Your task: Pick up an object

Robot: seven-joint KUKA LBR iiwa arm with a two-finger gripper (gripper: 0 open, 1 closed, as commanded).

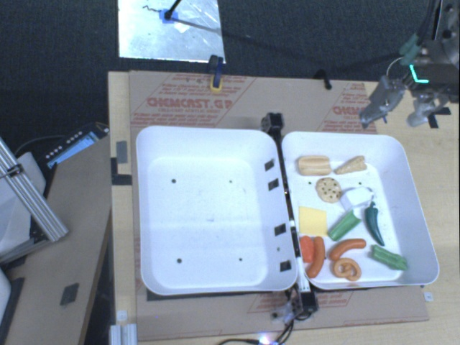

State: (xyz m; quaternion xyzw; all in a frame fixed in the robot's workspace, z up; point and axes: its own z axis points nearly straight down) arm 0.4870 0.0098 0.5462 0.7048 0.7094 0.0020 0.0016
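Here, the scene by its parts:

Gripper (401, 110): raised over the bench beyond the far right corner of the right bin, apart from every item; its two fingers are spread, with nothing between them.

Left bin (208, 210): shallow, white, joined to its neighbour along a row of black clips.

Right bin (413, 192): shallow, white, holding all the toy food, which is the stock for picking.

Far row of right bin: a bread roll (313, 165) beside a tan wedge (351, 166), near each other but apart.

Middle of right bin: a speckled cookie (328, 189); to its right a small pale piece (357, 195), too faint to name; a yellow cheese square (312, 221); a green pepper (343, 226) just beside the cheese; a dark green chili (374, 223).

Near row of right bin: a carrot (312, 254) against the inner wall; a sausage (348, 248); a pretzel (347, 269) just below the sausage; a green pod (389, 257) toward the right wall.

Bench (194, 99): a brown printed board under both bins.
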